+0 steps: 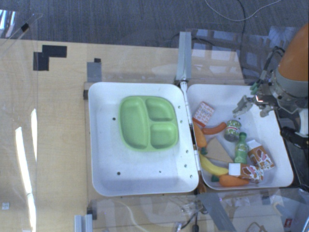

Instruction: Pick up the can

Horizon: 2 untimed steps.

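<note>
The can (233, 129), small with a green label and a silver top, lies in the right bin (285, 178) near its middle. My gripper (252, 108) hangs above the bin's back right part, up and to the right of the can and apart from it. Its fingers are spread open with nothing between them; the left fingertip (240, 108) points toward the can. The grey wrist with the orange band (295, 57) reaches in from the right edge.
Around the can lie a red sausage (215, 128), a red-and-white box (203, 113), a green bottle (241, 149), a carton (261, 159), a banana (213, 166), a bread slice (218, 151) and carrots (199, 137). The left bin (104, 178) holds a green divided plate (148, 122).
</note>
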Each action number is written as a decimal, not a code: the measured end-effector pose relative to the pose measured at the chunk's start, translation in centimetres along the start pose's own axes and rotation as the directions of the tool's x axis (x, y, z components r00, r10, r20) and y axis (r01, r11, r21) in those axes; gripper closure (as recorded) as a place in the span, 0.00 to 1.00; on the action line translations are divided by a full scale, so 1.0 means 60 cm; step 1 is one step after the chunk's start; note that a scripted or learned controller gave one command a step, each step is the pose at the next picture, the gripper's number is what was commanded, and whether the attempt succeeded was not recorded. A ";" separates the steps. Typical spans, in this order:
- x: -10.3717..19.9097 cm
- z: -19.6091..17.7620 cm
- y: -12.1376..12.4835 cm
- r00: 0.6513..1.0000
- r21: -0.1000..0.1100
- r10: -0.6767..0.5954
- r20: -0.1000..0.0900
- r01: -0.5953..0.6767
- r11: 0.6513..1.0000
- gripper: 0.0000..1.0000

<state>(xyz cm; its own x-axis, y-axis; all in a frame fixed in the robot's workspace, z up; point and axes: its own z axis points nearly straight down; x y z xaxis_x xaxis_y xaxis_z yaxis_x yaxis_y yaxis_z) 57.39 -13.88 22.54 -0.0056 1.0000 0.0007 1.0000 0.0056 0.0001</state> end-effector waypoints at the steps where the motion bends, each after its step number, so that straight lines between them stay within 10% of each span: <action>1: -0.031 0.228 -0.010 0.997 -0.009 -0.076 0.002 0.076 0.997 0.00; 2: -0.005 0.048 -0.055 1.000 -0.003 -0.021 0.001 0.021 1.000 0.00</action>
<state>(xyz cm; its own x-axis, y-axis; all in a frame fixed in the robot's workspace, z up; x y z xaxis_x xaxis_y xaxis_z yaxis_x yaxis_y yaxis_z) 54.07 -14.22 19.65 -0.0269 0.9996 -0.0002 0.9996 0.0269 0.0032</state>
